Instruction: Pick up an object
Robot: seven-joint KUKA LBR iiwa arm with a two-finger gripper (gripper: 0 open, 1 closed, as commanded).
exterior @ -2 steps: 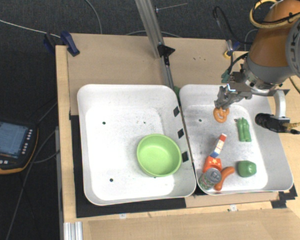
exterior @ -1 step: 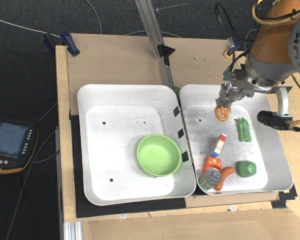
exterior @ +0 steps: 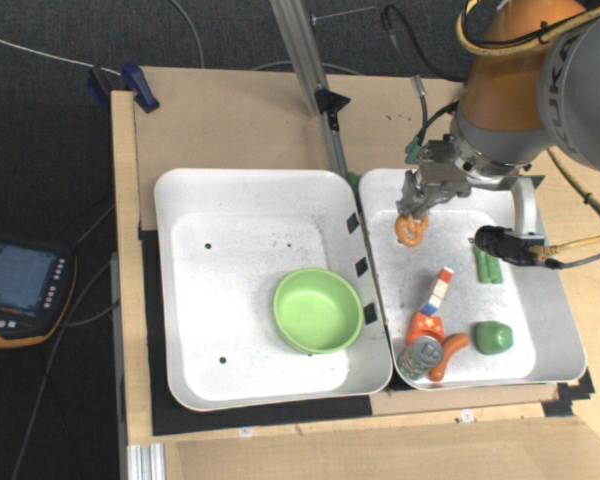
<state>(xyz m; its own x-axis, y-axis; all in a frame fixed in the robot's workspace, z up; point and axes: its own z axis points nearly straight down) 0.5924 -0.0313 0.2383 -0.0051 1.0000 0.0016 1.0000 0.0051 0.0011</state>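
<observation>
Left bin: contains one light green bowl, upright, near the bin's right wall toward the front. A few small dark specks mark the bare floor of this bin.

Right bin: contains several small items. An orange pretzel-shaped object sits directly beneath the pincer at the rear left of the bin; the pincer's fingers are pressed onto its top edge, pinching it. Whether the object is clear of the bin floor cannot be determined. A green ridged piece lies toward the right, just beside a black fitting with a cable. A red, white and blue stick-shaped item lies tilted near the centre. At the front: a round grey disc, touching an orange curved piece, and a green rounded lump to their right.

The arm, grey with an orange band, reaches in from the right above the right bin.

Surface: tan board carrying both bins side by side, with a black mat beneath them. A metal rail runs diagonally from the rear to the gap between the bins. A blue clamp sits at the rear left corner.

Room: dark carpet with loose cables; a handheld control pendant lies at the left.
</observation>
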